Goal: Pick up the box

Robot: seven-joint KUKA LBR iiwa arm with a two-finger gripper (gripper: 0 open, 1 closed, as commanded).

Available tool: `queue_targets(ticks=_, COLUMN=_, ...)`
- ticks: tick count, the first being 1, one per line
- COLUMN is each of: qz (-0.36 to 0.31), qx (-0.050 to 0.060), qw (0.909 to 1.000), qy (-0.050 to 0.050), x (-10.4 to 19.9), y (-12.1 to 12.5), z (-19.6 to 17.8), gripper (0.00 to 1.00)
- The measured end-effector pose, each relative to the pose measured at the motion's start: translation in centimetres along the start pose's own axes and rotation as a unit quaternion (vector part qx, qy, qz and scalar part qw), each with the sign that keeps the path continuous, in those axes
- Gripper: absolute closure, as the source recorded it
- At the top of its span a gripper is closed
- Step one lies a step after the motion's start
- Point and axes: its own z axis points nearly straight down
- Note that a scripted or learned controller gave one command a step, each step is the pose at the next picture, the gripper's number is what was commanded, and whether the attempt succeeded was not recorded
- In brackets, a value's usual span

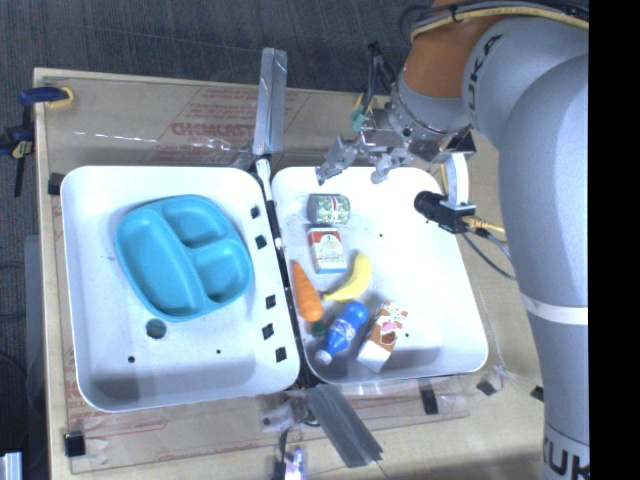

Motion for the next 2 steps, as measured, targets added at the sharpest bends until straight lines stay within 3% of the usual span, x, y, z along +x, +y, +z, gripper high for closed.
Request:
queue_targets(ticks=1, qz=0.001, qx=-0.003, qw=1.0000, qy=-0.001, x=1.2, y=-1.9, z=13.2, gripper=0.00)
queue_targets(ticks=2, qz=-0.009, qx=-0.008, qw=0.9999, qy=-0.001, x=0.2, y=-5.7, z=14.0, gripper=0.00)
